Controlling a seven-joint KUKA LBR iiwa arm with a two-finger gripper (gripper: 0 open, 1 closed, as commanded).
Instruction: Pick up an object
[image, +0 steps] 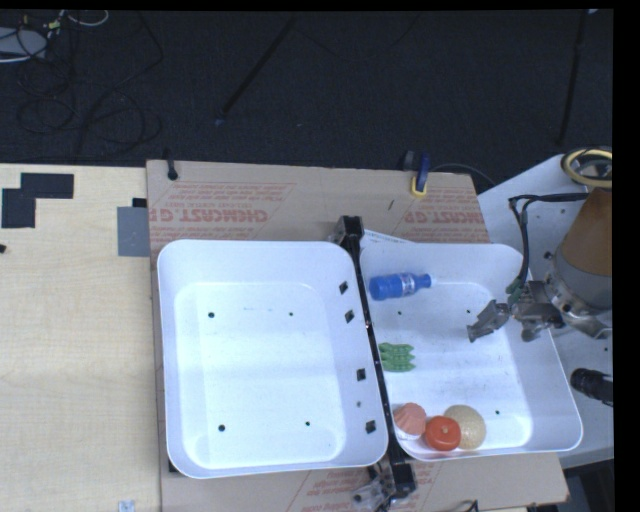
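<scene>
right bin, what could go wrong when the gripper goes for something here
The tomato sits packed against two pale round items in the right bin's near corner, so fingers could jam or push them. The blue bottle lies on its side and may roll. The gripper hangs near the far wall.

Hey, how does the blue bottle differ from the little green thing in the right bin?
The blue bottle is larger than the green item. The bottle is blue with a paler cap end, while the green item is one colour and looks ridged or segmented. The bottle lies nearer the bin's far wall and the green item sits around the middle of its left side. Both lie flat in the right bin, near the divider, apart from each other.
</scene>
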